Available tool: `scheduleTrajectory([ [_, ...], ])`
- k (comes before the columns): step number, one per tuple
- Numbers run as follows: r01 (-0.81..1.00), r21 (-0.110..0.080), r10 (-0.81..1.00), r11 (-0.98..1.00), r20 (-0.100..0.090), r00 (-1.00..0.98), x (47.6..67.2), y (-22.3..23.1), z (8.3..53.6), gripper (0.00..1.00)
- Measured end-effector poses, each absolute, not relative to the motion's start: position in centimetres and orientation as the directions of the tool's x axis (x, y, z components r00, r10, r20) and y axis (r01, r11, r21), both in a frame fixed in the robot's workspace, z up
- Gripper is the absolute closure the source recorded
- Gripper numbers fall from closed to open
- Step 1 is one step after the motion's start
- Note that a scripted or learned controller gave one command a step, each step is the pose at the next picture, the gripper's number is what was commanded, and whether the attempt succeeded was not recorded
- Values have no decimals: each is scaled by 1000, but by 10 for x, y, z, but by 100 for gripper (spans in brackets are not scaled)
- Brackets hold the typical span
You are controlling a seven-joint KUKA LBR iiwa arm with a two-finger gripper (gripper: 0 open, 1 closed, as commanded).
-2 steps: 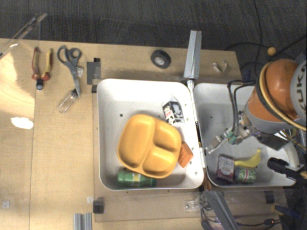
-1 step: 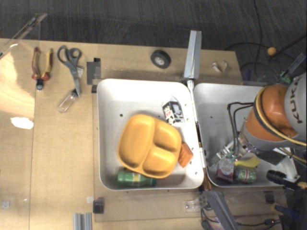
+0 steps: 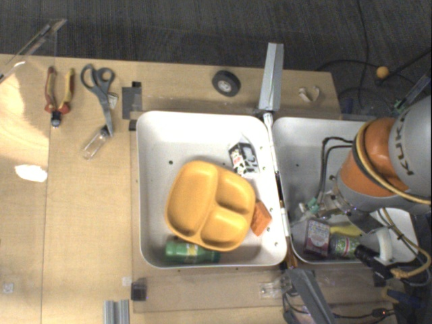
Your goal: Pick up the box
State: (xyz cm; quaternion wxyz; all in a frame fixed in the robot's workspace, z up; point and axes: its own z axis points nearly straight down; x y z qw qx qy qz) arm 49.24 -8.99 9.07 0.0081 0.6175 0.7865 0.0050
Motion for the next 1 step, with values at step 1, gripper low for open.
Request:
scheduleTrajectory([
  [1,970,28,971,240,-14,-240,496,-91,103,100],
])
